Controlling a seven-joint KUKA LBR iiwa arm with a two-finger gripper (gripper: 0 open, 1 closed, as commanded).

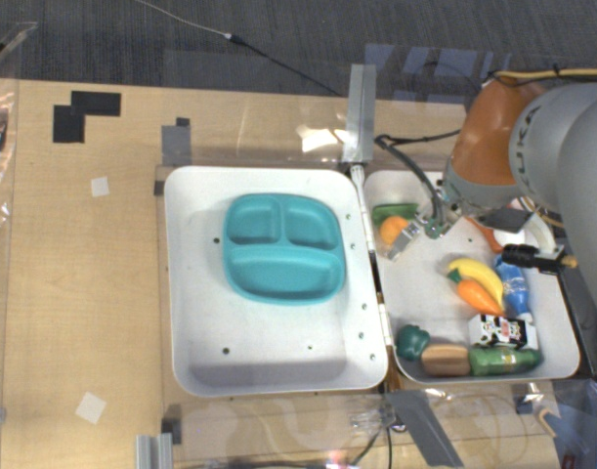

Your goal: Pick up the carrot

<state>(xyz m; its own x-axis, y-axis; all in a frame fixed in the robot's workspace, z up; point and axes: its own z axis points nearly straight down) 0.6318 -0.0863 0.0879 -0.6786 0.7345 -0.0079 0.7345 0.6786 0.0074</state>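
Gripper (411,234) sits low in the upper-left part of the right bin (570,360), tips just beside a small orange-and-green toy (393,225) by the bin's left wall. Can't tell if it's open or shut, too small and blurred, and nothing is visibly gripped. Carrot (477,295) lies mid-bin, touching the underside of the banana (477,275), just left of the blue bottle (514,291). From the gripper it's to the right and toward the near edge, near but clearly apart. Long axis runs diagonally, upper-left to lower-right, parallel to the banana; which end is the tip I can't resolve. My read: approach needs a shift right/down, jaws closing across that diagonal, with the banana crowding one side.
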